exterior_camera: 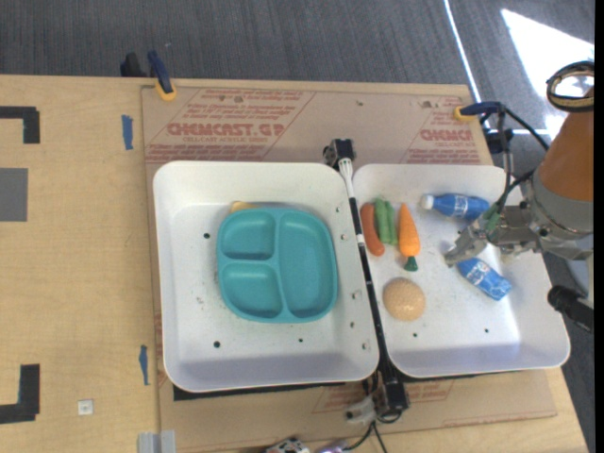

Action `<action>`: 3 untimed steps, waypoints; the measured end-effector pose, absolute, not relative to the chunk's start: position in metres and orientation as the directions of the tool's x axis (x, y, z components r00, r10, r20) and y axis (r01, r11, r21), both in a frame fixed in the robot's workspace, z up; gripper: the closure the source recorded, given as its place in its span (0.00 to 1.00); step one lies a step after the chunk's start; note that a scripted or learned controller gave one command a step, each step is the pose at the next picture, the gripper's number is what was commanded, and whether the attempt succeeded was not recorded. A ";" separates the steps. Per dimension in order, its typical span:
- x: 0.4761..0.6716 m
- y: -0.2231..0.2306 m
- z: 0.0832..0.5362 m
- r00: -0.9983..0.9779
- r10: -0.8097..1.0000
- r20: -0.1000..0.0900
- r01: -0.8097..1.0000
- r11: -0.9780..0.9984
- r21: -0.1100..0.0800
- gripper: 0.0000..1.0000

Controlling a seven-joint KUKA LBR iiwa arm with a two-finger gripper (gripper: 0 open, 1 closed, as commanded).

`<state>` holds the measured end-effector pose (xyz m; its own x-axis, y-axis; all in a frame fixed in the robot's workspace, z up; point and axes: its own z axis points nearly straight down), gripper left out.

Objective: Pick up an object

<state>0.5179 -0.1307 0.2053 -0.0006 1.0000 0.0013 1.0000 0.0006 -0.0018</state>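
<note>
Right bin, contents: two blue bottles, one upper and one lower, lying on their sides; a round tan ball; a cluster by the divider of an orange carrot, a green vegetable and a red-orange piece, packed side by side and touching. Left bin, contents: one teal divided plate, flat. Tool: positioned low over the right bin, between the two bottles, tips just beside the lower one; whether it is released or clenched cannot be told, and nothing is seen gripped. Risks, judged: bottles are smooth and round, so a closing tool could squeeze one sideways and roll it off instead of seizing it; tips landing in the gap between bottles would close on nothing; a descent near the bin's right wall could catch the rim; a reach toward the vegetable cluster could take two pieces or wedge against the divider.
</note>
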 end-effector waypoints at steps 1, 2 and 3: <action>0.533 -0.164 0.099 -0.059 0.998 -0.001 0.998 0.059 0.002 0.00; 0.554 -0.115 0.095 0.146 0.989 0.000 0.989 -0.146 0.001 0.00; 0.621 -0.097 0.086 0.018 1.000 0.000 1.000 -0.018 0.003 0.00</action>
